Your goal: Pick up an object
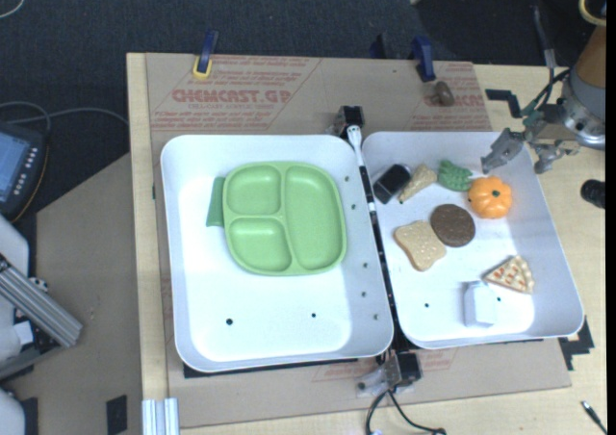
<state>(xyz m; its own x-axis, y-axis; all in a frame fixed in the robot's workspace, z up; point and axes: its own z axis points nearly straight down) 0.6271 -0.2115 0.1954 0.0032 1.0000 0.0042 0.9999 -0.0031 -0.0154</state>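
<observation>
With the gripper [522,147] spread wide and holding nothing at the right bin [563,260] rim, just above the small pumpkin [490,197], a miss is risked, as the round pumpkin may be nudged toward the nearby cookie [451,225].

The arm [589,87] is cut off at the right edge; the end effector [525,146] is too small to read.

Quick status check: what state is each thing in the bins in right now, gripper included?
Gripper: open, holding nothing, above the right bin's far edge.
Green tray: flat in left bin, compartments bare.
Small pumpkin: upright, free.
Brown cookie: flat, touching toast.
Toast: flat.
Pizza slice: flat.
</observation>
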